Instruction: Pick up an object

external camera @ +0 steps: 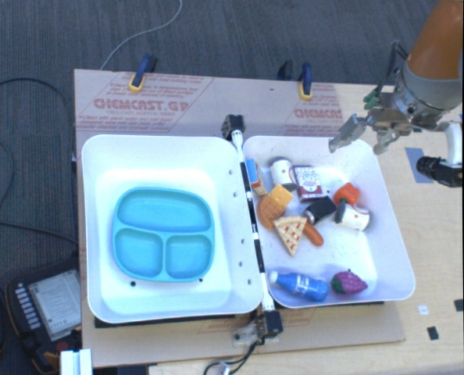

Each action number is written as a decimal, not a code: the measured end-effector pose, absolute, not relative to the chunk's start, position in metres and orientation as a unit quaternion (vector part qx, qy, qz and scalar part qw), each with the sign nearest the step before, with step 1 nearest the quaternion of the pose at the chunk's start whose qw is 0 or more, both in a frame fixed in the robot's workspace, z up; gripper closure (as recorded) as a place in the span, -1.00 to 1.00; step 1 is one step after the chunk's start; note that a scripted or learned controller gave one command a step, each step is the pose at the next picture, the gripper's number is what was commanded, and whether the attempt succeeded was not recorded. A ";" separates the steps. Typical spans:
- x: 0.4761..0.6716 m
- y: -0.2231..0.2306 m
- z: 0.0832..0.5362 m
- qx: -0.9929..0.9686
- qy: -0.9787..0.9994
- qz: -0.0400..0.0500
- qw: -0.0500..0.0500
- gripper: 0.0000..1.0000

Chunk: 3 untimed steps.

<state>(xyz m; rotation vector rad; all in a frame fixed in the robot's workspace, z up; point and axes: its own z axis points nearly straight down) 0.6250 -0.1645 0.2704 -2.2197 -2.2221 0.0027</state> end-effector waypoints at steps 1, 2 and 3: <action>0.595 -0.111 0.177 -0.707 -0.708 0.001 0.002 -1.00; 0.588 -0.099 0.111 -0.707 -0.707 0.000 0.000 -1.00; 0.588 -0.098 0.120 -0.707 -0.707 0.000 0.000 1.00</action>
